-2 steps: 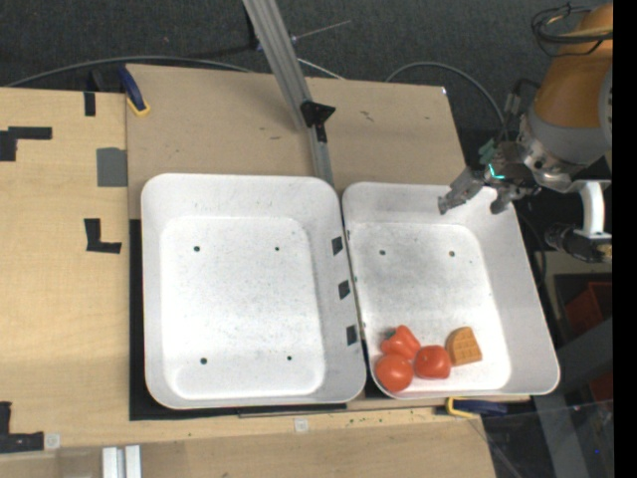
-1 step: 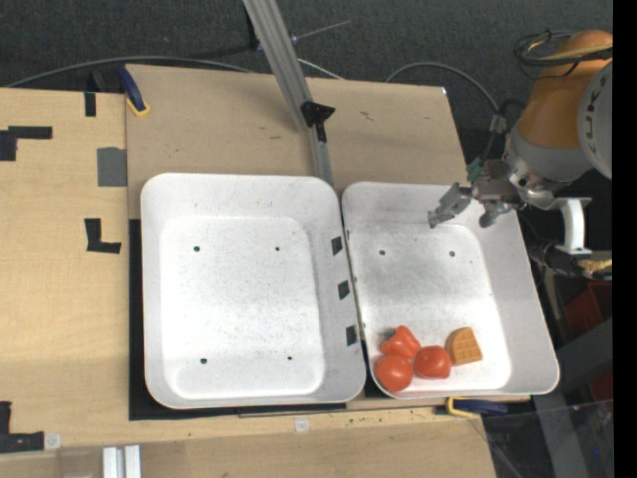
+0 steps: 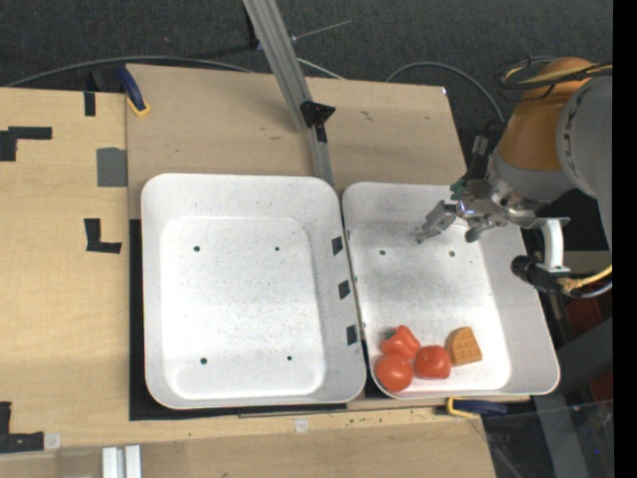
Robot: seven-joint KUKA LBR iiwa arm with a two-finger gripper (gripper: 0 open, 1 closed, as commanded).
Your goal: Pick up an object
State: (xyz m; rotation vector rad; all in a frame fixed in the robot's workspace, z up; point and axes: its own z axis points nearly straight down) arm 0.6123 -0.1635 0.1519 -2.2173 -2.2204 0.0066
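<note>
Several red rounded objects [image 3: 410,356] lie bunched at the near end of the right bin [image 3: 418,277], with a tan waffle-like piece [image 3: 463,346] just to their right. My gripper [image 3: 453,226] hangs over the far part of the right bin, well away from those objects. Its two fingers are spread apart, one pointing left [image 3: 432,223] and one to the right [image 3: 476,230], with nothing between them.
The left bin [image 3: 239,282] sits beside the right one. A slanted metal pole [image 3: 284,53] runs from the top of the view down to the bins' far edge. Cables curve over the bench at the upper right.
</note>
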